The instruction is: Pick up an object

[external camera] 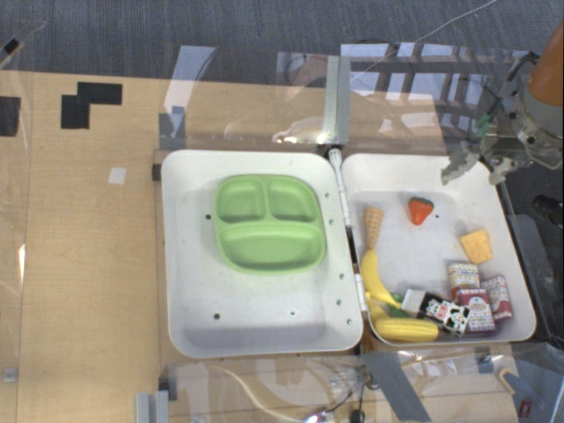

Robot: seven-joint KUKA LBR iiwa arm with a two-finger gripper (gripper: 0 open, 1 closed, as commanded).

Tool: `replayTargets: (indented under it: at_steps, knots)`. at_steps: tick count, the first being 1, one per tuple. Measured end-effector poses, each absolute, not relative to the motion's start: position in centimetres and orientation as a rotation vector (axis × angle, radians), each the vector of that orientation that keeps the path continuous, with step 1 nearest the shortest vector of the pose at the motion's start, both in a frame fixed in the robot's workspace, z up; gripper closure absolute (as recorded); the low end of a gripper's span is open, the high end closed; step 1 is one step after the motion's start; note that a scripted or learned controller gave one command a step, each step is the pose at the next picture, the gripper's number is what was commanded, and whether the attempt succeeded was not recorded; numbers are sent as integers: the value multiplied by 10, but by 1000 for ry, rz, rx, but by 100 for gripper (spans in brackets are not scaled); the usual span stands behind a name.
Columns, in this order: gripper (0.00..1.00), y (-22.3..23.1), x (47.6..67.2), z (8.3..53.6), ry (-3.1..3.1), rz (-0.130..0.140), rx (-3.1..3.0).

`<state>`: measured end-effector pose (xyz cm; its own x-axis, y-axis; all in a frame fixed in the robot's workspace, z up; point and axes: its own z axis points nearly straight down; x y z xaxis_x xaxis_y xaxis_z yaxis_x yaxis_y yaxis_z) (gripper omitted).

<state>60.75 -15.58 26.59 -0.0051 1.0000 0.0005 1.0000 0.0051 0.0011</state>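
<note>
I see the pickable objects all lying in the right bin [493,203]: a strawberry [420,210] near its far edge, an ice-cream cone [374,226] by its left wall, a cheese wedge [477,246] toward its right edge, a banana [375,279] and a corn cob [405,330] in the near left corner, a black-and-white carton [444,314] just beside the corn, and a cluster of small red-labelled cans [478,298] in the near right corner. My gripper [477,169] hangs over the bin's far right corner, fingers spread apart with nothing between them, well apart from every object. The left bin [189,263] holds a green divided plate [268,222] near its middle.
</note>
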Motion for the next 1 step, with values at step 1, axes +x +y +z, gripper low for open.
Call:
replayTargets:
  at_steps: [1]
  knots:
    - [0,-154,612,171,2208,0,2236]
